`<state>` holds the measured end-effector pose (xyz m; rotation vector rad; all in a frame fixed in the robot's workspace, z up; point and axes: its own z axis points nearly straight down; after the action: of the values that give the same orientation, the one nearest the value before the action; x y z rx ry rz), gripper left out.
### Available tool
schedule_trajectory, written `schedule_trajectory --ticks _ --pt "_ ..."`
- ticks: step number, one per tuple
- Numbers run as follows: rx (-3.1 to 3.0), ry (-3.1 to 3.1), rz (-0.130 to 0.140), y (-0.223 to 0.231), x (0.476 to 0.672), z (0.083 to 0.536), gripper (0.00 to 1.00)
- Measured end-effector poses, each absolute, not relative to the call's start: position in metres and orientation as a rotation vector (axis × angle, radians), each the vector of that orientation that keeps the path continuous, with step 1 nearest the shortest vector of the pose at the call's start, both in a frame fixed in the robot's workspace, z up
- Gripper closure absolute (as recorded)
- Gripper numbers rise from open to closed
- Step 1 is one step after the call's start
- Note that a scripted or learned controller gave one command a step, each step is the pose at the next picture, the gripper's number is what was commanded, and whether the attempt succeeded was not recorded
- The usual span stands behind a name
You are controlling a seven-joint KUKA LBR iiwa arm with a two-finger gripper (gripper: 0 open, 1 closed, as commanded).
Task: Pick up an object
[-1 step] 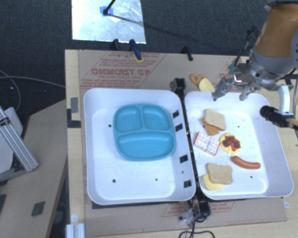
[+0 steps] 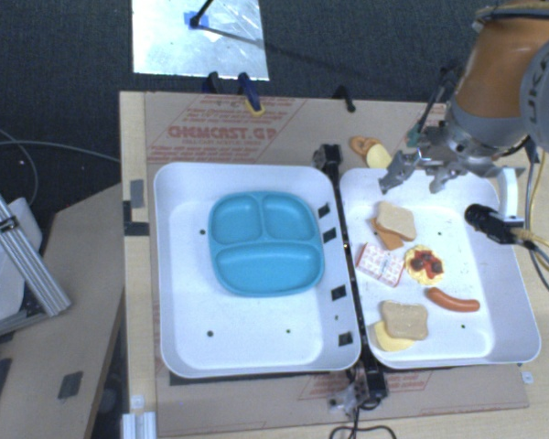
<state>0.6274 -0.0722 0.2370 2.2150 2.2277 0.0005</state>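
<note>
A: Which step is this, would you say?

B: The approach, by my reading. The gripper hangs over the far end of the right bin, its two fingers spread apart with nothing between them. No grasp has been made.

A: And what is there to pick?

B: All of it lies in that right bin. Nearest the gripper is a toast slice, just on its near side. Below that come a red-and-white waffle and a small pizza side by side, then a sausage toward the right, and at the near end a second toast lying on a yellow piece.

A: The left bin?

B: It holds a blue tray with three compartments and no food in it. Too broad for these fingers, I'd judge.

A: So the next move?

B: Choose one piece and come down over it. The first toast slice is the short trip, but it overlaps another brown piece under its left edge, so the fingers might catch both or skid off. The sausage lies by itself, well apart from the others, and is narrow; straddling it across its width looks the safer bet, though the wrist would need to turn so the fingers sit either side of it.

A: Anything to mind?

B: Two pieces, one yellow, lie outside the bin on the board at its far edge, close to the fingers. Better left alone.
</note>
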Motion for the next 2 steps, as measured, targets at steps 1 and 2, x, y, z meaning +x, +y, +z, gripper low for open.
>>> schedule_trajectory --ticks 1,2 --pt "2.219 2.228 -0.002 -0.057 0.61 0.191 0.0" --pt "2.232 2.222 -0.008 -0.101 0.536 0.088 0.0"
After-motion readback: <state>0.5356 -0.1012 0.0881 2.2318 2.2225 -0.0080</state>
